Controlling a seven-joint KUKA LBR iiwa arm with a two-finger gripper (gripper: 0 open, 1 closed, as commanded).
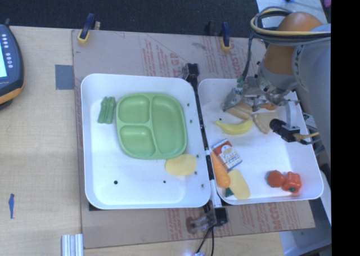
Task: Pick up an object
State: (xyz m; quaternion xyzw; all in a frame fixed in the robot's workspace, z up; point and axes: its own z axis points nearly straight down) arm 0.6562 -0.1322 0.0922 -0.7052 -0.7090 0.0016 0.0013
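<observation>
**Gripper low over the right bin's far end**

The gripper [243, 98] hangs low at the far end of the right bin [306, 162], above two tan bread-like pieces [250, 115] and just beyond a banana [235, 128]; whether it is wide or closed I cannot tell. These are probably its targets, being closest. Nearer the front lie a small carton [227, 155], a carrot [221, 174], a pale yellow piece [239, 184] and a red pepper [284, 180]. The left bin [95, 137] holds a green divided plate [152, 125], green beans [106, 109] and a yellow chip [180, 165].
</observation>
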